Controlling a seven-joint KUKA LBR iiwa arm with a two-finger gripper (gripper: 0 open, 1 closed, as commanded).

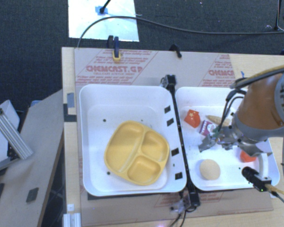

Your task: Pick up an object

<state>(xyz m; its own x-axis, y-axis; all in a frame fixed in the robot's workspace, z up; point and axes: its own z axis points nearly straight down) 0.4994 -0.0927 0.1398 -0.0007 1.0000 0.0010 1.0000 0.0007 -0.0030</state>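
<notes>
Nothing is lifted yet, you see: the claw sits low in the right bin, its state I cannot tell, between the red block and the tan ball, both lying loose.

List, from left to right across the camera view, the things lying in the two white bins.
Yellow tray → red block → beige ball → orange piece.
</notes>
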